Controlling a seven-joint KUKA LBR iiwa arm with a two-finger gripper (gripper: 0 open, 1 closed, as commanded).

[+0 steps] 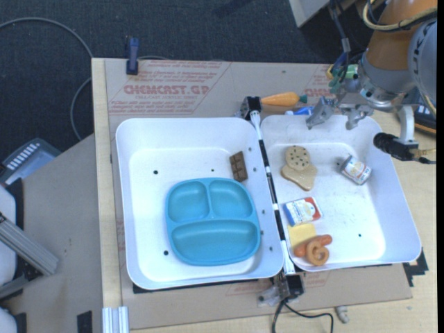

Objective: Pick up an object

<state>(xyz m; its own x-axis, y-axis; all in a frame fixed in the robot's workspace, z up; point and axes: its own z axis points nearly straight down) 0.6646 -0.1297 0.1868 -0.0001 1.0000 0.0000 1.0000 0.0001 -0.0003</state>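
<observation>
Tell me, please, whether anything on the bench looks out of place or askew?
Yes: an orange carrot-shaped toy lies outside the bins, on the cardboard behind the right white bin. Inside that bin, a small silver can lies tipped on its side. The blue divided plate sits flat.

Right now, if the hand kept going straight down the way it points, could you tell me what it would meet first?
The hand hangs open over the far rim of the right bin. Going straight down, it would probably meet that rim or the bare floor just inside it first. The small can and the cookie lie nearer the camera, though depth is unclear.
</observation>
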